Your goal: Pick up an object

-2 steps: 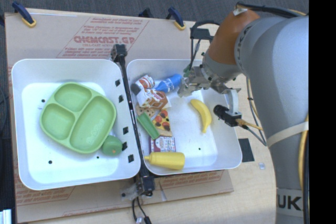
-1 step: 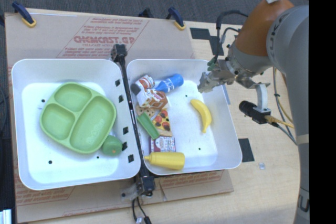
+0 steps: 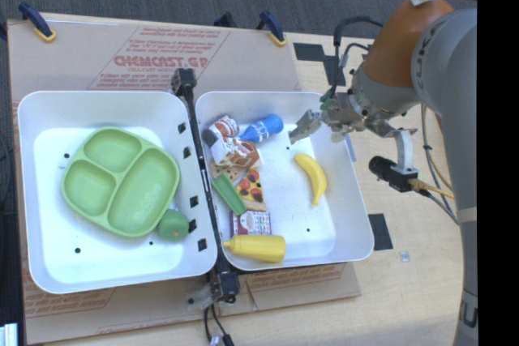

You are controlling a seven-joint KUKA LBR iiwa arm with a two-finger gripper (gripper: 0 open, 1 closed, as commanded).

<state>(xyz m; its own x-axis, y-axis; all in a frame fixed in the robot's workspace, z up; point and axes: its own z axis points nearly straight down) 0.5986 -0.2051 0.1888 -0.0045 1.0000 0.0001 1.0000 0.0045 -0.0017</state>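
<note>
One banana (image 3: 312,176) in right bin (image 3: 350,211), just below gripper (image 3: 306,127); fingers slightly parted, holding nothing.

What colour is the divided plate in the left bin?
Light green; the divided plate shows best in the camera view.

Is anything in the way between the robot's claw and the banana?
Nothing visible. The gripper hangs over the right bin's upper right part, and the banana lies just below it on bare white floor.

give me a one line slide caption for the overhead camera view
Gripper hovers over right bin above banana; green plate in left bin.
</note>
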